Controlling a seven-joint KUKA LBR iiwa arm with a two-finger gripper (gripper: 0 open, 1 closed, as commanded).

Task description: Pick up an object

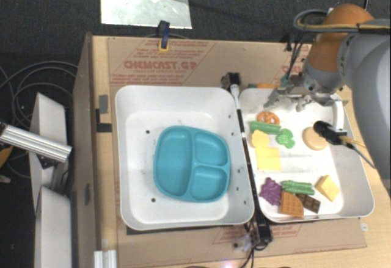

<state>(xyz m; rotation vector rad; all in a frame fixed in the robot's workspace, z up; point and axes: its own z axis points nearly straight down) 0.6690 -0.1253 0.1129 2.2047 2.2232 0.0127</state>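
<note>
Two white bins sit side by side on the bench. The left bin (131, 138) carries one teal divided plate (191, 163). The right bin (354, 190) carries about nine toy foods, among them a pretzel (267, 118), a cheese wedge (327, 188) and grapes (270, 190). The gripper (303, 97) hangs over the right bin's far edge; whether its jaws are spread, I cannot tell.

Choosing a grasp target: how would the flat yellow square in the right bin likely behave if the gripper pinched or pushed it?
The yellow square lies flat and thin on the bin floor, so fingers may struggle to get under its edges. It looks like light plastic, likely to slide when pushed. It shouldn't roll.
</note>
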